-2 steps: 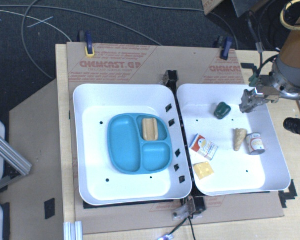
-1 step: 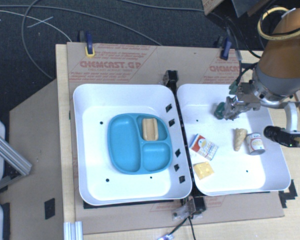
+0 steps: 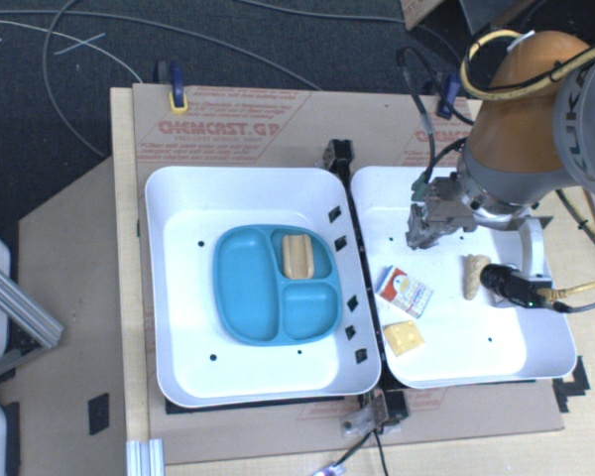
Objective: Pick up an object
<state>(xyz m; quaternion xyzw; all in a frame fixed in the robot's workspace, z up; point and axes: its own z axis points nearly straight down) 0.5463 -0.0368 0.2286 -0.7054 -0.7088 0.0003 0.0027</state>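
The gripper (image 3: 423, 234) is seen over the right bin (image 3: 545, 360). Whether its fingers are spread cannot be told. A small packet (image 3: 405, 292) lies just below.

Bright, even overhead light; soft shadows inside the 2 white bins (image 3: 169, 266), mild glare on their rims, slightly soft focus.

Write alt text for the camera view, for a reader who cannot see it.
A grey and orange robot arm reaches in from the right, its end effector hovering over the right bin, which holds a small packet, a yellow block and a tan piece. The left bin holds a blue divided tray with a tan piece in one compartment.
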